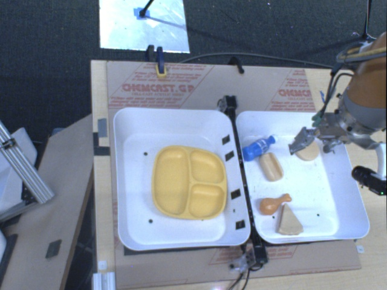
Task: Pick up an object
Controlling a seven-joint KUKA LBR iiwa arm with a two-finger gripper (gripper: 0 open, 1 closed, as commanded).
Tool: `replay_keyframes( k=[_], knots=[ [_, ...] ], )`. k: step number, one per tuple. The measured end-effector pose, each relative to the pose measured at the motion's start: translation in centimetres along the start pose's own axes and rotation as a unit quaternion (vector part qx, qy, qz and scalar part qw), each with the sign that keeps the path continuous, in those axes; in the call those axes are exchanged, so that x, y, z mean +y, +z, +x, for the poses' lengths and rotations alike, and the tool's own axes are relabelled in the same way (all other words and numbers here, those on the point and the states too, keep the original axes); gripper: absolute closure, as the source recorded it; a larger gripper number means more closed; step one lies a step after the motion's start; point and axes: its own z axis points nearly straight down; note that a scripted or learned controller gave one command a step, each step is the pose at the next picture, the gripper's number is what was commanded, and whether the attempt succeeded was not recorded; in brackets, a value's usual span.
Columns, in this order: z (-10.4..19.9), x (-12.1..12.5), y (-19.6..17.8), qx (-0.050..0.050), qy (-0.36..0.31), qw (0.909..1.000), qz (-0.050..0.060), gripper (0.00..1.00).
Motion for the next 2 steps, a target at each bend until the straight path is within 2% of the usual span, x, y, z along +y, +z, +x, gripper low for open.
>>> replay_keyframes(
  k=[1,2],
  knots=[
    [0.0,0.2,-0.6,-0.001,-0.001,1.0000,-0.005,0.00],
    [-0.2,0.6,5.6,0.000,0.000,1.0000,-0.004,0.00]
  ],
)
